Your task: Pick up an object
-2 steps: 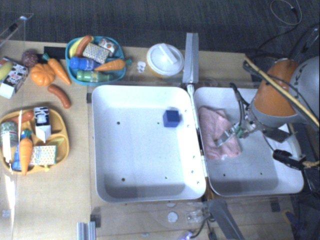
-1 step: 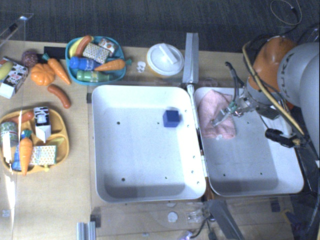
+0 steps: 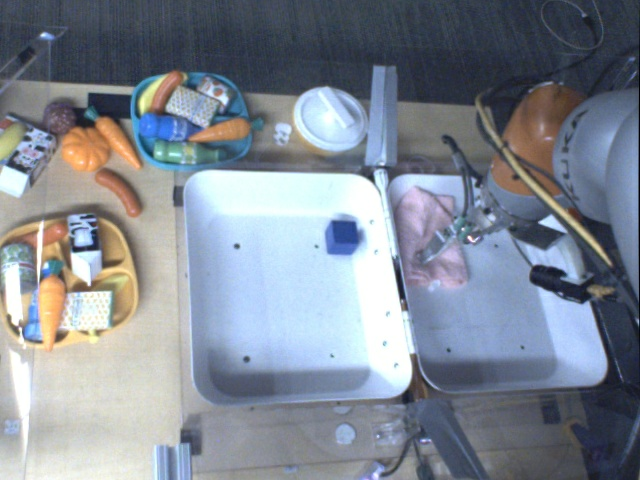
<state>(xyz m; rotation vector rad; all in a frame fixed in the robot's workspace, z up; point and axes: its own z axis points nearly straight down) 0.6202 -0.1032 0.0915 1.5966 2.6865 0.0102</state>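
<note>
**Gripper down on the pink cloth in the right bin**

Nearest my camera is the front rim of the right bin, smooth white plastic, shallow, with rounded corners. Toward its 10 o'clock corner lies the pink cloth, crumpled and folded on itself. I judge it light, limp and easy to pinch; a raised fold near its middle looks the best hold, since a flat edge would slip away. My gripper sits on the cloth's 3 o'clock side, fingers narrow and touching the fabric, but I cannot tell if any cloth is between them. In the left bin, at about 2 o'clock, sits a small blue block, hard-edged and stiff, well apart from the cloth.
</note>
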